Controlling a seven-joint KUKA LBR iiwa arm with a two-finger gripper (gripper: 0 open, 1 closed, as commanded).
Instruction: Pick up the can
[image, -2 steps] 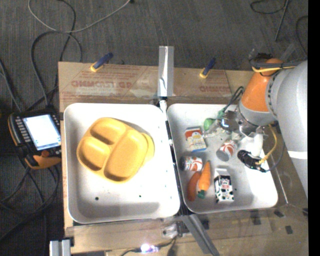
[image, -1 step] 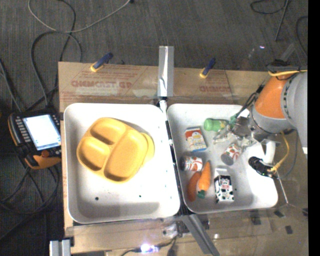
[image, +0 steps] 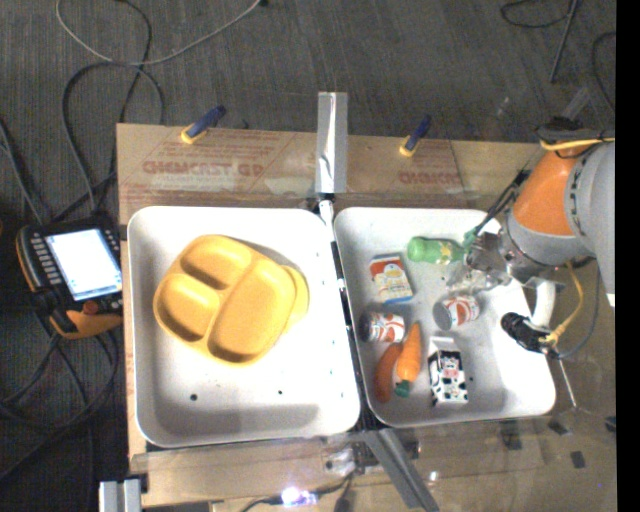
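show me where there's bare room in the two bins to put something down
Left bin: bare floor in front of the yellow tray. Right bin: crowded with cans, carrot, cartons and bottle; the gripper hangs there.

Two cans lie in the right bin (image: 540, 400). One can (image: 457, 312), silver with a red-and-white label, lies on its side right under the pincer (image: 478, 283), just below and a little left of its tip. The other can (image: 384, 327), red, white and silver, also lies on its side, well left of the pincer and lower.
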